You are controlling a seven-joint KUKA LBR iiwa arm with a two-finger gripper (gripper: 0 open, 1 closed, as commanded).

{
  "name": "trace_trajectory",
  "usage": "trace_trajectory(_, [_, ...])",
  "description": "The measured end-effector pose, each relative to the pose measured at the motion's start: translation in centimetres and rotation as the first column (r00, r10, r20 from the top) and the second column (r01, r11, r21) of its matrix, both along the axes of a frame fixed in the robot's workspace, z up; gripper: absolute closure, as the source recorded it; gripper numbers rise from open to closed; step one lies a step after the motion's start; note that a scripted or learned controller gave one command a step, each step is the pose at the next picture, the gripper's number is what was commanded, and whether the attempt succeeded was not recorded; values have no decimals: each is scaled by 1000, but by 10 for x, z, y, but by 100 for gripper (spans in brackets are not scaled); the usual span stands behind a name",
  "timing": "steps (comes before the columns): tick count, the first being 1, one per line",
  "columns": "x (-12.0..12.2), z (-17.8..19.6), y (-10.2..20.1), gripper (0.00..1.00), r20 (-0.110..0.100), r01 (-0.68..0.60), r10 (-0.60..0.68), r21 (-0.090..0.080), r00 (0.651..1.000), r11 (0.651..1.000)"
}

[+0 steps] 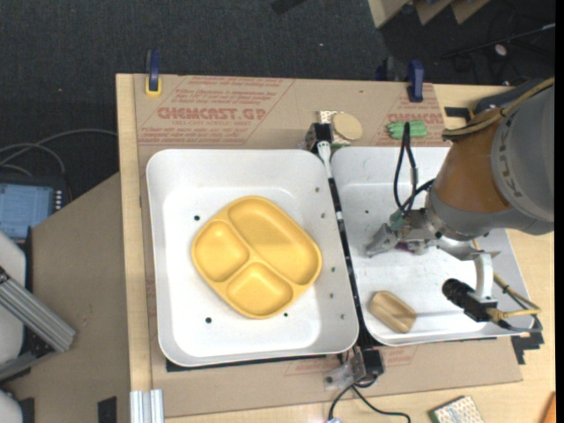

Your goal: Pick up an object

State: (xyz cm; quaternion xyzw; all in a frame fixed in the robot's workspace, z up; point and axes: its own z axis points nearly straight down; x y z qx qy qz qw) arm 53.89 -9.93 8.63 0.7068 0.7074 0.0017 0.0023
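Observation:
A yellow divided plate [256,256] with three compartments lies in the middle of the left bin [172,192]. A small tan block [391,311] rests near the front left corner of the right bin [370,183]. My gripper [386,239] hangs low over the middle of the right bin, a little behind and above the tan block and apart from it. The grey arm with its orange band [471,179] reaches in from the right and covers the bin's right half. Nothing shows in the gripper.
The two white bins sit side by side on a brown cardboard sheet [220,108]. A raised divider [339,236] runs between them. Blue clamps [154,73] hold the sheet's back edge. A green tag [407,130] lies behind the right bin.

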Motion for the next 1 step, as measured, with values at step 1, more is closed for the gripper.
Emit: trace_trajectory(1, [-18,0,-97,0,-3,8,-8,-4,1000,1000])
